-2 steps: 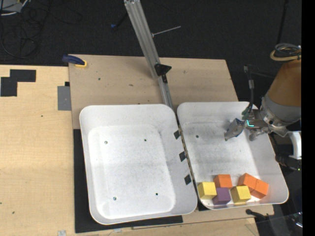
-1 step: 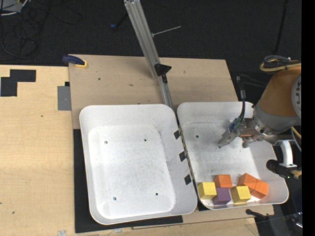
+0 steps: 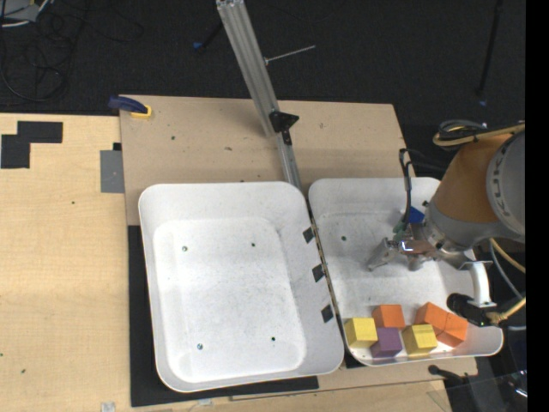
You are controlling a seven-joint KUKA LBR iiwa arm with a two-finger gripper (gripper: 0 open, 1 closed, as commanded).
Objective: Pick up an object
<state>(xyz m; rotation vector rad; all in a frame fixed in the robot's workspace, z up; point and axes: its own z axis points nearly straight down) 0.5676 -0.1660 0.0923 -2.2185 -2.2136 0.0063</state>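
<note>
A light wooden bench (image 3: pixel 51 256) carries two shallow white bins side by side under a dark background. Over the right bin (image 3: pixel 360 213), the gripper (image 3: pixel 396 254) hangs low above the bare white floor; its jaws look spread apart with nothing between them. Nearer the front wall lie the blocks: a yellow block (image 3: pixel 361 330), an orange block (image 3: pixel 389 316), a purple block (image 3: pixel 389 342), a second yellow block (image 3: pixel 420 338) and a larger orange block (image 3: pixel 446 323). The left bin (image 3: pixel 171 204) sits beside it.
</note>
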